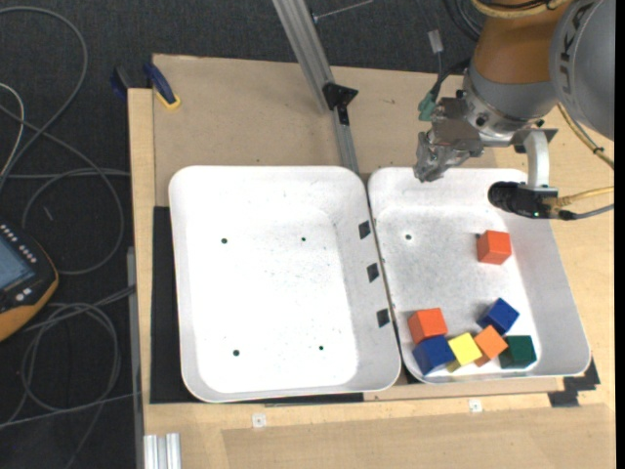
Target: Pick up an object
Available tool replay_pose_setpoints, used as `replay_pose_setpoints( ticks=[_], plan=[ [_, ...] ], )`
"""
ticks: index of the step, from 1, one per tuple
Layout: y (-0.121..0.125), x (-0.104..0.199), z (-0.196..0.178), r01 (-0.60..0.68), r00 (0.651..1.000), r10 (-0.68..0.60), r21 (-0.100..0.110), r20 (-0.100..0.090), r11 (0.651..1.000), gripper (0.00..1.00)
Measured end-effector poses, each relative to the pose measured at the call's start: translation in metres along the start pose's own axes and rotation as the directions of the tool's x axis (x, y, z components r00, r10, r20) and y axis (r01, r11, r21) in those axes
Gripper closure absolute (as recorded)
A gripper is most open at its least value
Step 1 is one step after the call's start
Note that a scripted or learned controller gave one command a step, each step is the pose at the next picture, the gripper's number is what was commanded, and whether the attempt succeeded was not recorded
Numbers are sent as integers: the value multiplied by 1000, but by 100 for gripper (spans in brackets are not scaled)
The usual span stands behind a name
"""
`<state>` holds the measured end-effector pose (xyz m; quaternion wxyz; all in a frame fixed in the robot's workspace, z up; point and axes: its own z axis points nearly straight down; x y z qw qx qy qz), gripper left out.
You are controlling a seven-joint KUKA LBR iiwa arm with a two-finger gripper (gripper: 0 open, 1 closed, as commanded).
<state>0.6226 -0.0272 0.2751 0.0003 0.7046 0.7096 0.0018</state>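
The right bin (547, 252) holds several small blocks. An orange-red block (494, 246) sits alone near its middle right. Clustered at the near edge are an orange block (426, 322), a blue block (434, 354), a yellow block (465, 348), a light orange block (490, 341), another blue block (501, 315) and a dark green block (520, 351). My gripper (430, 169) hangs over the far left corner of the right bin, well away from every block. Its fingers look close together, with nothing between them.
The left bin (195, 262) lies beside the right one, with black clips (372, 272) along their shared rim. A slanted metal bar (311, 47) rises behind the bins. A black cylinder with cables (518, 198) hangs off the wrist above the right bin. Cables lie on the floor at left.
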Motion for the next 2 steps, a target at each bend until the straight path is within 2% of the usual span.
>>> replay_pose_setpoints(
  ticks=[1, 2],
  plan=[
    [3, 56, 2, 0, 1000, 0, 1, 0, 1000, 100],
    [13, 112, 22, 0, 1000, 0, 3, 0, 1000, 100]
  ],
)
